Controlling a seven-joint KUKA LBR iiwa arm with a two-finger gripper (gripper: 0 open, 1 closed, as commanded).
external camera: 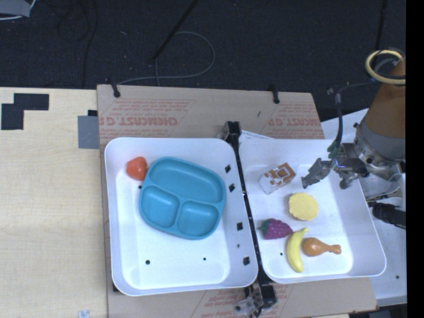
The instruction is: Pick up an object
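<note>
From my seat at the remote console I see the two shallow white plastic bins side by side on a brown cardboard sheet [199,114] that lies over the pale wooden bench [46,204]. The left bin [126,270] holds a blue plastic tray with three compartments [182,197], tilted a little, and a small red-orange tomato-like toy [136,168] touching the tray's upper left edge. The right bin [361,260] carries the candidates for picking: a small white and brown boxy toy [277,177] in the upper middle, a round yellow disc-shaped toy [303,207] below and to the right of it, a purple bunch of toy grapes [275,228] near the divider, a yellow toy banana [295,249] standing nearly upright in the picture just beside the grapes, and a brown toy chicken drumstick [320,247] touching or almost touching the banana's right side. The grey arm with its orange band [387,108] comes in from the right, and the two-finger gripper [329,172] hangs over the upper right part of the right bin, to the right of the boxy toy and above the yellow disc in the picture. Its two dark fingers [316,173] are spread apart with white bin floor showing between them, so I read the jaws as open and gripping nothing. Every toy lies on the bin floor, apart from the gripper.
</note>
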